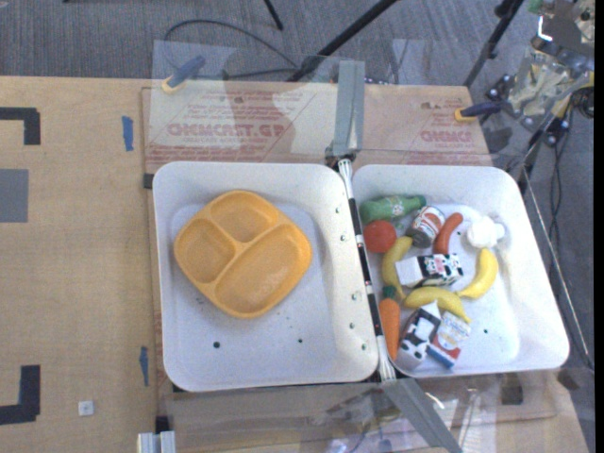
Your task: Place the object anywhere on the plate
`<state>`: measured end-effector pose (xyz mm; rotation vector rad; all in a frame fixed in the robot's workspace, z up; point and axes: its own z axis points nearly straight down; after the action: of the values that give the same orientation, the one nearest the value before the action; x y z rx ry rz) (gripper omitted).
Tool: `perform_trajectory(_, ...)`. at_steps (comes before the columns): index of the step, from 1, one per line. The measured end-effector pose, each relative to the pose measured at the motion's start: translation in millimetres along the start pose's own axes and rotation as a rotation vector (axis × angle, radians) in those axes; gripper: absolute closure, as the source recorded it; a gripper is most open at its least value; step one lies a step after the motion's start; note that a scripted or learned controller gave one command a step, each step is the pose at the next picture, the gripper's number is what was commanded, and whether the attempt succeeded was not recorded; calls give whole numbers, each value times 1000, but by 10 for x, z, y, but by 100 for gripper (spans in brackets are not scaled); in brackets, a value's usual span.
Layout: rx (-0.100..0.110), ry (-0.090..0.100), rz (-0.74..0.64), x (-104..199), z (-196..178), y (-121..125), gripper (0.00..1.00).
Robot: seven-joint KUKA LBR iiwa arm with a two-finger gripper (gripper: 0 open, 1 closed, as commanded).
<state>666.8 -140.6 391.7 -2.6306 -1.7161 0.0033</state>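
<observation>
A wooden bench (75, 281) carries two shallow white bins side by side, their inner rims touching along a metal seam. The left bin (255, 361) holds an orange plate (243, 253) with three compartments, lying flat, toward the far side, nothing on it. The right bin (528, 328) holds every loose object, crowded against the seam and well apart from the plate, with both bin walls between them. Behind the bins lies a clear sheet (236, 125) over printed cardboard, split by a grey bar (350, 111).

In the pile, a carrot (390, 324) lies along the seam wall. A green bottle (392, 206) lies on its side at the far end, a tomato (379, 237) just beside it. Two bananas curve around the middle: one (483, 274) toward the right, another (439, 298) below a cow-patterned carton (440, 268). A can (427, 225) and a red sausage (448, 232) lean together. Blue tape (126, 132) marks the bench.
</observation>
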Motion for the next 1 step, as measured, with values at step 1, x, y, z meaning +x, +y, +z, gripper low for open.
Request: perform_trajectory(1, 6, -1, 287, -163, 184, 67, 100)
